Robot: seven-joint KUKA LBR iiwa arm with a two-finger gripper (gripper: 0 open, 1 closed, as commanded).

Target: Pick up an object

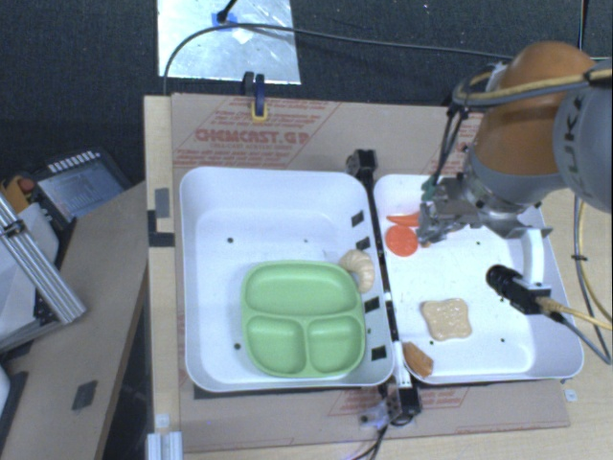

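The orange disc [402, 241] lies near the right bin's [565, 357] inner wall, beside an orange strip [403, 219]. The gripper [433, 226] hovers just right, partly hiding it; its grip cannot be told.

Grey arm [584, 151] with orange band, cables, dark metal tool [433, 226].

Pretty evenly lit from above, glare is thrown off the foil sheet [228, 25], white bins [278, 199] slightly washed out, details soft.
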